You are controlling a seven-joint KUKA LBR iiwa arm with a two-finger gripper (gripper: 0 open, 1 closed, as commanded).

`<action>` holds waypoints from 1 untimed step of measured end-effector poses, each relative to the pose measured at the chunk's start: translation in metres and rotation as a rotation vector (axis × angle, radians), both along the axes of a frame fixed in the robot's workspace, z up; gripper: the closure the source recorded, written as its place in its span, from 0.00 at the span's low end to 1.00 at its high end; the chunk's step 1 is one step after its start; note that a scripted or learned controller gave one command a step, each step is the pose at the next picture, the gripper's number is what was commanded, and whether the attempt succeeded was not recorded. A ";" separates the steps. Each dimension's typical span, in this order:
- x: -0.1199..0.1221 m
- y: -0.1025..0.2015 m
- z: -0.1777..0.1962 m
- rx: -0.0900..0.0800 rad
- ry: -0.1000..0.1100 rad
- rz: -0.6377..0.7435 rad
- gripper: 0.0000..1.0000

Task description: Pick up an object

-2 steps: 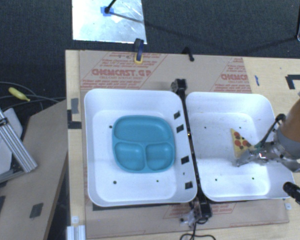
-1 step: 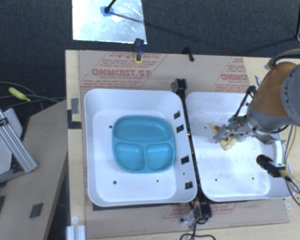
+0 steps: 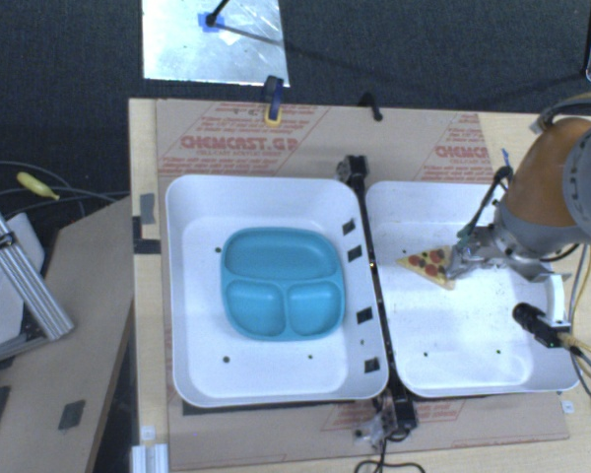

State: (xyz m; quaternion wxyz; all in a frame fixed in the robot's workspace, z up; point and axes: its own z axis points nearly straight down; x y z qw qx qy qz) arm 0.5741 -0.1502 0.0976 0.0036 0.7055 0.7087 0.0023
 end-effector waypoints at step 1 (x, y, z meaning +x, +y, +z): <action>-0.062 0.074 0.091 0.004 0.004 0.004 1.00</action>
